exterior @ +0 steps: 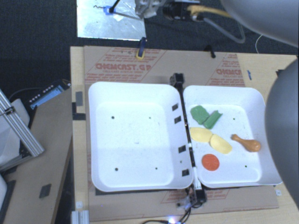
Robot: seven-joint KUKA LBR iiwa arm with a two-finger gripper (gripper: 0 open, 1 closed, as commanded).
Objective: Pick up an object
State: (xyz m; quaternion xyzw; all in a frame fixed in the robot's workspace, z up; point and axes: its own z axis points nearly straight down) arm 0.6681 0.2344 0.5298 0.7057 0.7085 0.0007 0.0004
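The right bin [252, 97] holds several small things. A green piece [205, 116] lies near its back left. Two yellow pieces [210, 138] sit side by side in the middle. A red disc [210, 162] rests near the front, and a brown drumstick-shaped toy [246, 143] lies to the right. My gripper [150, 3] hangs at the top edge of the view, past the far side of the bins and well away from all of them. I see nothing held in it.
The left bin [100, 92] stands beside the right one, with a black hinge strip [184, 134] between them. Both rest on a cardboard sheet [121, 64]. A metal plate [110, 13] lies at the back, and the grey arm [280, 125] covers the right side.
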